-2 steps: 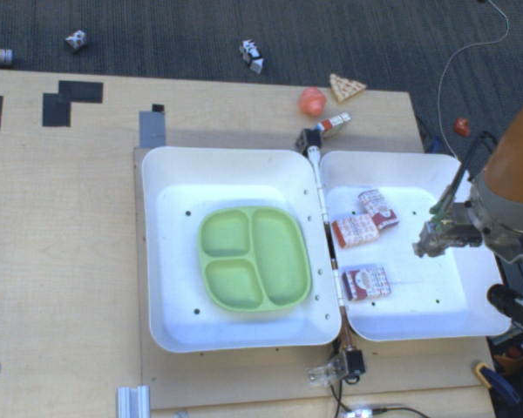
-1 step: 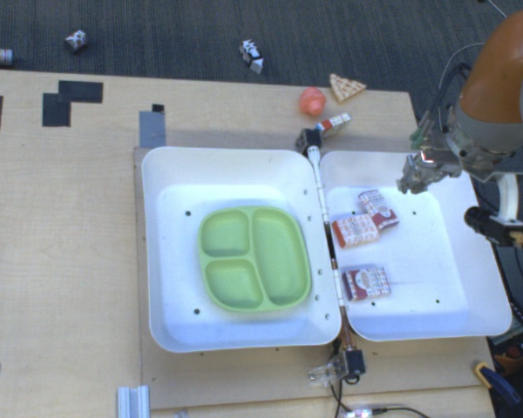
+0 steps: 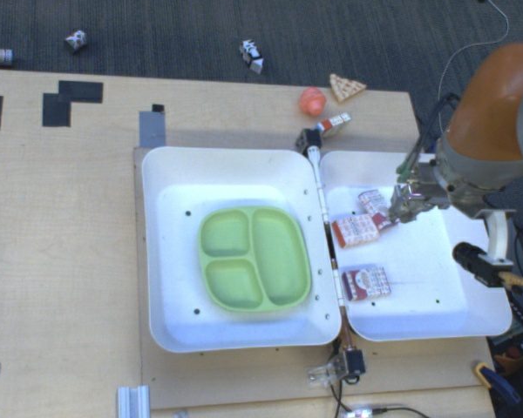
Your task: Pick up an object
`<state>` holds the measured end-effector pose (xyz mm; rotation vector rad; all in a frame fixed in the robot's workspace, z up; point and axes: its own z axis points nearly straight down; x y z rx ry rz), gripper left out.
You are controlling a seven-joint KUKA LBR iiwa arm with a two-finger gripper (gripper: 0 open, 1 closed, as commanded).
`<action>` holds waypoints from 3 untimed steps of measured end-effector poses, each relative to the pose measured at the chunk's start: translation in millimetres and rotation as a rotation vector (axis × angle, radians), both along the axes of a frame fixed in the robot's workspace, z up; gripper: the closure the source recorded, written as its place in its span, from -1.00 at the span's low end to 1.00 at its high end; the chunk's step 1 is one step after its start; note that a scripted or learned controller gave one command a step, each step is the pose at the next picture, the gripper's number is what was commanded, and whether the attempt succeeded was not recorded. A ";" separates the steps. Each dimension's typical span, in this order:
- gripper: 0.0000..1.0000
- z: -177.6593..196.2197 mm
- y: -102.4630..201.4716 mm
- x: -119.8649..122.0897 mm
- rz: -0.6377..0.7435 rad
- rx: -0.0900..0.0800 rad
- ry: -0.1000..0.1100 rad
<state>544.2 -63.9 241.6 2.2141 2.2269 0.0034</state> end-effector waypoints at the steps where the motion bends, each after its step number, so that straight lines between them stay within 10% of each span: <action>1: 1.00 4.5 -34.7 53.2 -0.003 -0.001 -0.001; 2: 1.00 -1.7 2.6 10.8 -0.001 0.000 0.000; 3: 1.00 -6.5 -48.4 -48.7 -0.003 -0.002 0.000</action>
